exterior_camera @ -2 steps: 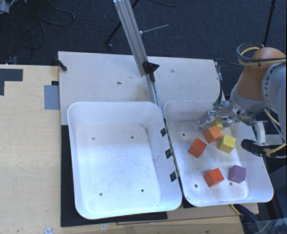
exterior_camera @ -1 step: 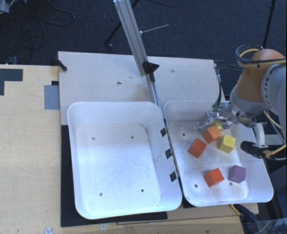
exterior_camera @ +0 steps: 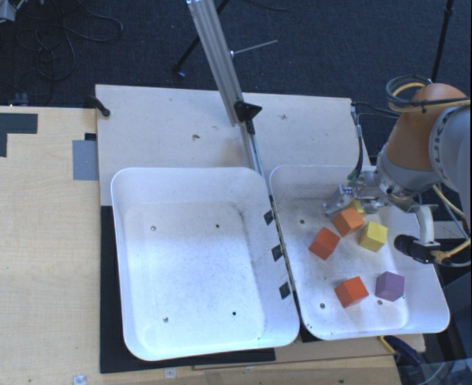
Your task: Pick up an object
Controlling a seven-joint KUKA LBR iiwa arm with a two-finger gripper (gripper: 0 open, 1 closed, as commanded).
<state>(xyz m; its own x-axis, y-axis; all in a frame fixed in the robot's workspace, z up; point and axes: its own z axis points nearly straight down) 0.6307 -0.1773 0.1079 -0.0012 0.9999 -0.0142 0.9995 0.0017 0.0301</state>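
The right bin [exterior_camera: 429,315] holds several small cubes. An orange cube [exterior_camera: 349,220] lies near the bin's middle, with a red-orange cube [exterior_camera: 324,243] to its lower left and a yellow cube [exterior_camera: 372,236] to its right. Closer to the front are another red-orange cube [exterior_camera: 351,291] and a purple cube [exterior_camera: 389,285]. My gripper [exterior_camera: 351,201] reaches in from the right and hangs low, directly over the far edge of the orange cube. Its metal tip touches or nearly touches that cube. The wrist hides part of the bin's back right.
The left bin [exterior_camera: 132,207] sits beside the right one, and their shared rims carry small black clips [exterior_camera: 278,253]. A slanted aluminium rail [exterior_camera: 220,58] rises behind the bins. Cables and a black fitting [exterior_camera: 417,249] hang by the right bin's right rim.
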